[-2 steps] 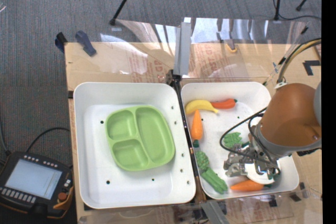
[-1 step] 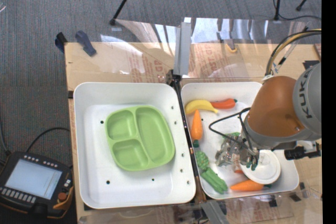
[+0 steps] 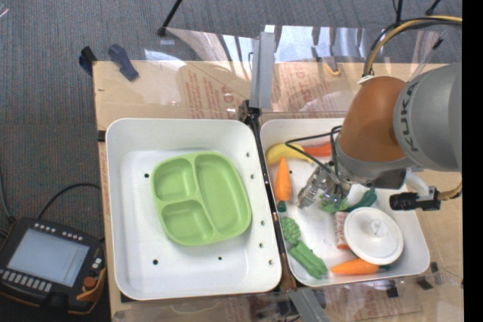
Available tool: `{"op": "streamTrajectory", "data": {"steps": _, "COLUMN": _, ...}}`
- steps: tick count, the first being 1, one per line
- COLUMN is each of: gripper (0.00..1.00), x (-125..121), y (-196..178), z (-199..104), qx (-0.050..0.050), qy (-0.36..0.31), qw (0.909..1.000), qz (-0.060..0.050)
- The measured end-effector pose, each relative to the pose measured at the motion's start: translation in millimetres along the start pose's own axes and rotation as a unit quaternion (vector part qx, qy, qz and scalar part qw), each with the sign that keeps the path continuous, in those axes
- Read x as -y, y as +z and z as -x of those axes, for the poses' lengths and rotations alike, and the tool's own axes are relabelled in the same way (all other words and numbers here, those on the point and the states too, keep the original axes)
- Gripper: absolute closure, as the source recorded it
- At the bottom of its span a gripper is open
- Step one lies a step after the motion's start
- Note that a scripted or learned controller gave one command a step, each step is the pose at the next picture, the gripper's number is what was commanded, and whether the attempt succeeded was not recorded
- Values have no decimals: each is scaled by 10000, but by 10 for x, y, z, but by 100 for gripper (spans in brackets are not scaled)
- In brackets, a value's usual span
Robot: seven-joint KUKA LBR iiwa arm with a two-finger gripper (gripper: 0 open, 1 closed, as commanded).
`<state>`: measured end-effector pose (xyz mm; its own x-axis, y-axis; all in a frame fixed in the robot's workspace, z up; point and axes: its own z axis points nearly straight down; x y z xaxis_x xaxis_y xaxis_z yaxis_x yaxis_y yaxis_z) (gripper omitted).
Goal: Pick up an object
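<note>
From the overhead camera, the end effector (image 3: 315, 192) hangs low inside the right bin (image 3: 419, 262), and whether it is open or closed cannot be told. Taking the end effector as the mark, a toy carrot (image 3: 282, 179) lies just to its left, a banana (image 3: 287, 152) above-left, a white lidded bowl (image 3: 373, 234) to its lower right, and a green toy vegetable (image 3: 302, 249) below. The left bin (image 3: 136, 139) on the counter (image 3: 151, 90) holds a green divided plate (image 3: 201, 197), well left of the end effector.
</note>
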<state>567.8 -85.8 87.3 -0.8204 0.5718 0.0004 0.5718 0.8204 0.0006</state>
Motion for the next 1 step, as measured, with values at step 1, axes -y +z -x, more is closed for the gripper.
{"op": "streamTrajectory", "data": {"steps": 1, "gripper": 100, "x": -246, "y": -1733, "z": 455, "qx": 67, "qy": 647, "qw": 9979, "qz": 34}}
